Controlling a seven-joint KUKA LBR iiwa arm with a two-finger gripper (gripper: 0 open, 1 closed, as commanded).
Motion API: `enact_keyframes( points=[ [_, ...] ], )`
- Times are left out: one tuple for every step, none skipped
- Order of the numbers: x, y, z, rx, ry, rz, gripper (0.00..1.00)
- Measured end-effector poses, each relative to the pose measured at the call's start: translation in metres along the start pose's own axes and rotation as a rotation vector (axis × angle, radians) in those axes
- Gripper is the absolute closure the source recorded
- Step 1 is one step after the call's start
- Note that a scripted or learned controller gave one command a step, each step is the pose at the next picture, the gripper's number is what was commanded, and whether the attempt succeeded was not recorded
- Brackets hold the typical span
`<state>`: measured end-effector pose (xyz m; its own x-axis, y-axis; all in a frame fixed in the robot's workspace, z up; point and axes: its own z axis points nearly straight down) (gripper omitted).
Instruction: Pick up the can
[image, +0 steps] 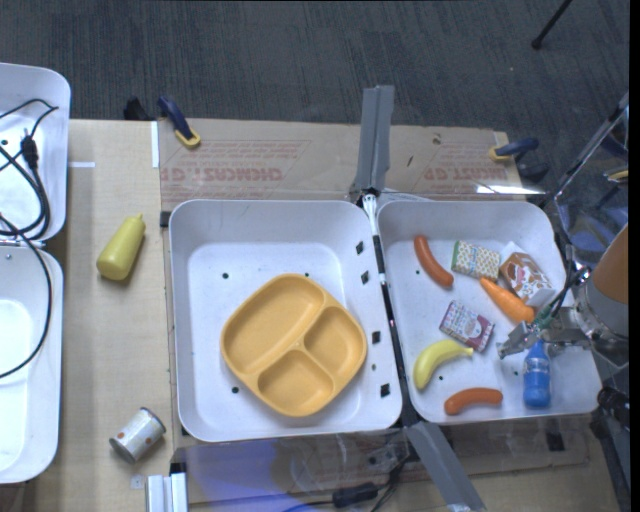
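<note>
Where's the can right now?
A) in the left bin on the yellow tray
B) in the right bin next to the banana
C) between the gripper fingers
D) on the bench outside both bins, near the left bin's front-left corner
D: the can lies on its side on the bench, just outside the left bin, far from the gripper over the right bin.
</note>
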<state>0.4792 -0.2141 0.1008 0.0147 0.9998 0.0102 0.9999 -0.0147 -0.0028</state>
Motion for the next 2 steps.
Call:
enact_keyframes(
  points=[
    [0.003, 0.024, -0.003, 0.006, 0.002, 0.141, 0.0],
    [0.012, 0.08, -0.049, -0.003, -0.011, 0.172, 0.0]
  ],
)
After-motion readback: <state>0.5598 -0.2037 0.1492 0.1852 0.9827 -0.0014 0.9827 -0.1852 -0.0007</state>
